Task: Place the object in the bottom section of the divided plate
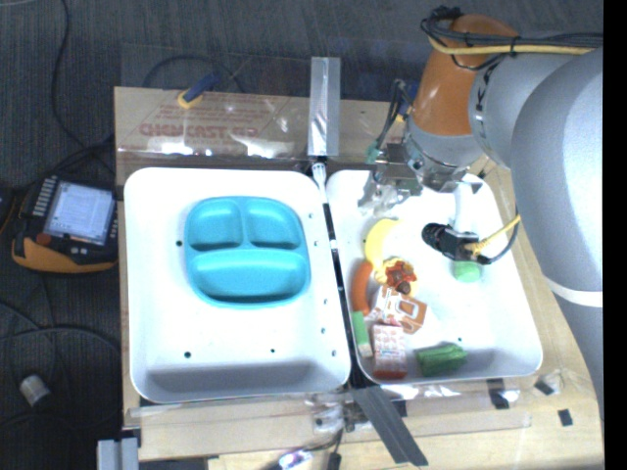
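A blue divided plate (pixel 243 249) lies in the left bin (pixel 157 351), its two small sections at the far side and its one wide section nearest me. My gripper (pixel 384 196) hangs over the far left corner of the right bin (pixel 509 331), just above a yellow banana-shaped toy (pixel 379 236). Nothing shows between its fingers. Below the banana lies a heap of toy food: an orange carrot-like piece (pixel 361 284), a red and yellow item (pixel 400 274), and printed packets (pixel 397 311).
A green block (pixel 441 358) and a small green piece (pixel 467 271) lie in the right bin. A metal bar (pixel 324 106) stands behind the bins, on a cardboard sheet. A handheld device (pixel 69 218) rests on the floor at left.
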You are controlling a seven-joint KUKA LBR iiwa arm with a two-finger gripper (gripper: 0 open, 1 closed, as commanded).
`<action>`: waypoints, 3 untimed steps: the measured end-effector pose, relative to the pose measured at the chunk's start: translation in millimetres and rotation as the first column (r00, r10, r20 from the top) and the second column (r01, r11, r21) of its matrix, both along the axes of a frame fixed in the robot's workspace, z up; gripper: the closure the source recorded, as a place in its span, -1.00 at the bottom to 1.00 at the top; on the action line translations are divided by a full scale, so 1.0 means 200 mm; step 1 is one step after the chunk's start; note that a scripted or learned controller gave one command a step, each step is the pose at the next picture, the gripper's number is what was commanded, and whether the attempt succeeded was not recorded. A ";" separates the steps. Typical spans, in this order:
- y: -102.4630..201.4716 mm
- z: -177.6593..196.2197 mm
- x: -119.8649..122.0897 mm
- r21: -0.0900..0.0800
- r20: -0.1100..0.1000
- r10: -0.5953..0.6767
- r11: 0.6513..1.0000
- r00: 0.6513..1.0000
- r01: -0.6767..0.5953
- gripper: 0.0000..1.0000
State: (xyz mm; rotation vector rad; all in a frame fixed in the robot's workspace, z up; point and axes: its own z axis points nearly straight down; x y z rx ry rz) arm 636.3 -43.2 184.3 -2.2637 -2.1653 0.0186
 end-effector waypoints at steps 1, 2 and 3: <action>0.17 0.08 -0.25 0.002 0.008 0.171 0.985 0.985 -0.171 1.00; 0.51 -0.03 -0.17 0.001 0.007 0.209 0.978 0.978 -0.209 1.00; 0.51 -0.02 -0.17 0.002 0.007 0.209 0.978 0.978 -0.209 -1.00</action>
